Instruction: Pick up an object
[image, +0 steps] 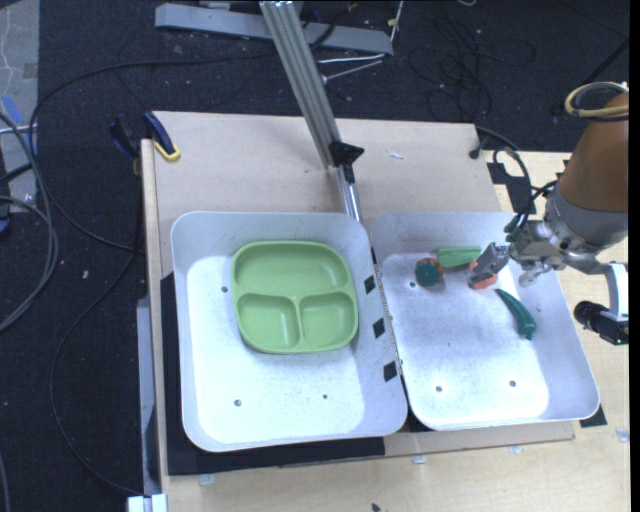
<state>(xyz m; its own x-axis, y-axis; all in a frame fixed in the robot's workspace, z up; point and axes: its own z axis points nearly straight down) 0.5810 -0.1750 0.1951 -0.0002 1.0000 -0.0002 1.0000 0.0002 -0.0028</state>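
Arm (598, 170) reaches in from the right, orange band above the wrist, gripper (490, 268) down over the far part of the right bin (480, 390). The fingers are dark and blurred at this size; can't tell how wide they stand or whether anything sits between them.

Right bin contents, all in its far half:
- small orange-red object (483, 283) right at the finger tips, touching or just under them, can't tell which
- light green elongated piece (458, 257) just left of the gripper, lying roughly left-right
- small round object (430, 273), green with an orange-red patch, left of that and near the green piece's left end
- dark green elongated piece (518, 313), tilted, just near-right of the gripper, apart from the others

Near half of the right bin is bare white floor with a few dark screw dots.

Left bin (200, 400) holds a light green three-compartment plate (296, 296), upright, sitting in the bin's far-centre part. Its compartments hold nothing visible.

Both bins rest side by side on the wooden table (250, 160). A grey metal pole (308, 80) slants from the far edge down to the gap between the bins.
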